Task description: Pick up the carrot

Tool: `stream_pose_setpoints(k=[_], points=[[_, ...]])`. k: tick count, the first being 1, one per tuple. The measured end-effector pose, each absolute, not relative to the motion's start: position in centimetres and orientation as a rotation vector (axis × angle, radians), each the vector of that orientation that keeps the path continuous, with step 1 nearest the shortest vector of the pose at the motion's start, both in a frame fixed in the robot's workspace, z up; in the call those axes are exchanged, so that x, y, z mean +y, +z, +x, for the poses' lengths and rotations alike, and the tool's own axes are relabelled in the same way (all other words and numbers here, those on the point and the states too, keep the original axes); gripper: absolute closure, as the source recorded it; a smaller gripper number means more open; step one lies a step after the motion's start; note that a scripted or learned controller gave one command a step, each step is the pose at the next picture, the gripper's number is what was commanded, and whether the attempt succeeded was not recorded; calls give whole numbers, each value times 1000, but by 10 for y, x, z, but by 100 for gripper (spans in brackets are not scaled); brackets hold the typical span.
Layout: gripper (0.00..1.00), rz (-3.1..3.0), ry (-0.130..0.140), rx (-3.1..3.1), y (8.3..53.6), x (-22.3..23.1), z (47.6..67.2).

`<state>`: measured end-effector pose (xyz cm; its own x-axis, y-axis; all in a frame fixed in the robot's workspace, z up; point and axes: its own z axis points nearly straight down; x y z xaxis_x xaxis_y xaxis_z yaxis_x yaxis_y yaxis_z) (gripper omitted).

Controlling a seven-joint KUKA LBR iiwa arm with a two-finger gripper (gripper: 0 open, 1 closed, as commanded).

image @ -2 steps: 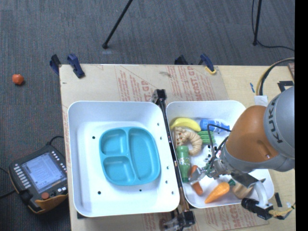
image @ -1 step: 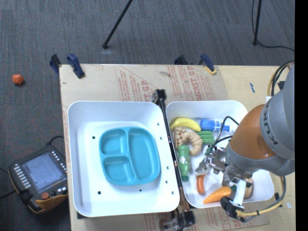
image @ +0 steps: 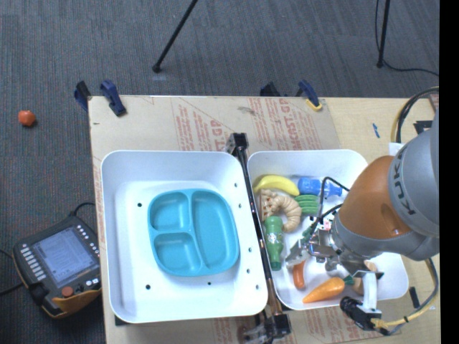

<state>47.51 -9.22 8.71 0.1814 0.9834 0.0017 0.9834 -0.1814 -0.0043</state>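
- The left bin on the tabletop holds a blue divided tray.
- The right bin holds a banana, a blue item, a tan croissant-like piece, a green bottle, a small red-orange piece and the carrot.
- The carrot lies at the bin's near edge, pointing left, just near of the tool.
- The arm covers the tool; whether it is open or closed cannot be told.
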Motion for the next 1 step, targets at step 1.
stream_pose_setpoints(k=[1], points=[[100, -2412, 3, -2002, 96, -93, 475]])
